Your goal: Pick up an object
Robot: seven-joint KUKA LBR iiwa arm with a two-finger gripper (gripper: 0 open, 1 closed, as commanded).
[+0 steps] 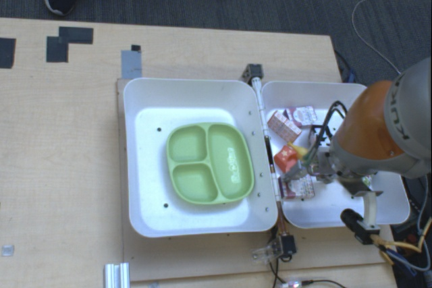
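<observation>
Jaws first: how wide mine stand I cannot tell, nor whether anything sits in them. My gripper hangs low in the right bin, near its left wall. An orange-red packet lies just beside me, a red-and-white carton and pale wrappers near the far rim. Open white floor spreads along the near edge. Beyond the shared wall, a green divided plate sits mid-floor in the left bin.
</observation>
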